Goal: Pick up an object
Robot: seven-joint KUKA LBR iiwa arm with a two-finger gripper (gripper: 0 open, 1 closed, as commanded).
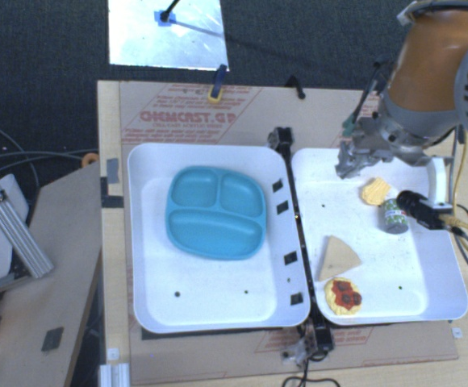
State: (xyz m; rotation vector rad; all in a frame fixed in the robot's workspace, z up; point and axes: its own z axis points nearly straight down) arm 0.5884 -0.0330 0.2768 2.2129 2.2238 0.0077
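Pizza toy [344, 295] foremost; hand [352, 164] fingertips indistinct.

Blue tray [215, 214] in left bin [149, 297]; hand [352, 164] above right bin [444, 297].

Red "CHEMCAST GP" print (mirrored) on brown board [190, 113] behind bins; smaller lines unreadable.

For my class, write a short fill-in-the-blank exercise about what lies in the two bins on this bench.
1. The blue divided plate lies in the ____ bin.
2. The tan wedge lies in the ____ bin.
3. The round pizza toy lies directly ____ the wedge in the picture.
4. The gripper hangs over the right bin's ____ edge.

Missing words: left; right; below; far
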